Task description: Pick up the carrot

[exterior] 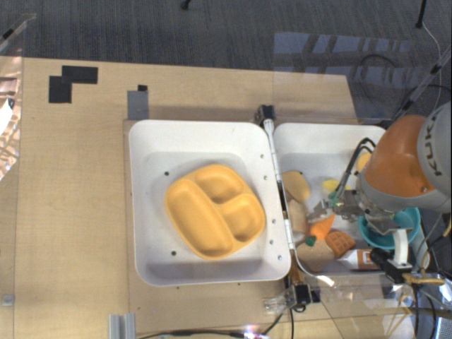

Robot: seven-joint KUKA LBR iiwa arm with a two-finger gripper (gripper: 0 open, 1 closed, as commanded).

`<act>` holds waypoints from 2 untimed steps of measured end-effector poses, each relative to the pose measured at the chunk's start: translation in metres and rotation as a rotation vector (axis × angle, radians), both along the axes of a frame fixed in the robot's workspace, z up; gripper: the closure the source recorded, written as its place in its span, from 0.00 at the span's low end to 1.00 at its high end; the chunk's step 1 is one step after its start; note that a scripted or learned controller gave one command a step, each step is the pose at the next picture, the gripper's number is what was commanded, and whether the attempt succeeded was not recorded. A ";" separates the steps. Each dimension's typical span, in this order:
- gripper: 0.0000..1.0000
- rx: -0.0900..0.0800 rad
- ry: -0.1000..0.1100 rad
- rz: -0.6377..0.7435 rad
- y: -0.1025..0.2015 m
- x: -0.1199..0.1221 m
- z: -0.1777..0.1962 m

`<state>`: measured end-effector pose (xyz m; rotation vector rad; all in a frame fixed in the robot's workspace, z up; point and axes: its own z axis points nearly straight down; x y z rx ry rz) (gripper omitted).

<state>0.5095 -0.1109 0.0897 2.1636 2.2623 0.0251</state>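
The grey KUKA arm w/ orange band (399, 164) reached in from the right over the right shallow white bin (311, 136). Its gripper (326, 210) sat low in that bin, metal fingers (316, 210) pointing left, just above the small orange carrot w/ green stem end (320, 227). Carrot lay tilted in the near-left part of the right bin, tip touching or v. close to the fingers; couldn't tell if fingers were open, closed, or gripping it.

Round brown waffle-textured cookie (340, 242) just right of the carrot. Pale tan oval piece (296, 186) farther back-left, yellow lemon-like item (330, 186) beside it. Teal cup (385, 233) sat partly under the arm.

Left shallow white bin (152, 189) held a yellow three-compartment plastic tray (214, 209). Both bins on the tan wooden desk (70, 210).
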 end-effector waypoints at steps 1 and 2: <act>1.00 0.001 -0.008 0.004 0.002 0.003 0.012; 1.00 -0.001 0.004 0.033 0.067 0.028 0.099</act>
